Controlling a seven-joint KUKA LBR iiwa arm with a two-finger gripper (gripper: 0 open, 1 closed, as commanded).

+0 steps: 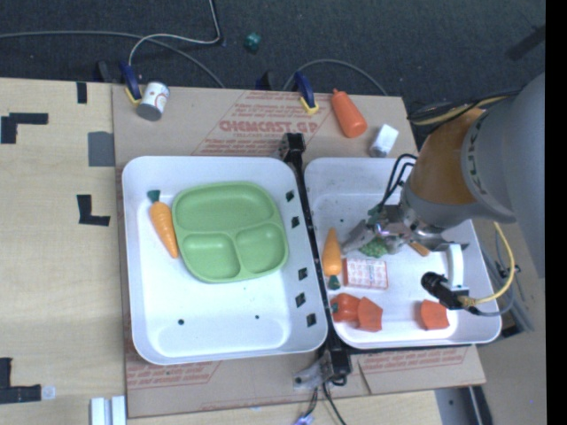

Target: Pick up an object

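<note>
Several small toy foods lie in the right bin [469,237]. Nearest the gripper [383,235] is a green leafy piece [376,247], just above a flat red-and-white packet [366,274]. It looks like light, stiff plastic, somewhat slick, best pinched across its narrow width. I cannot tell whether the fingers are parted or closed. An orange piece [331,253] lies by the bin's left wall, red chunks [357,312] along its near edge. A green tray [232,230] and carrot [164,226] sit in the left bin [142,299].

A robotics lab: taped cardboard bench [266,127], clamps [307,96], trailing cables [177,42].
</note>
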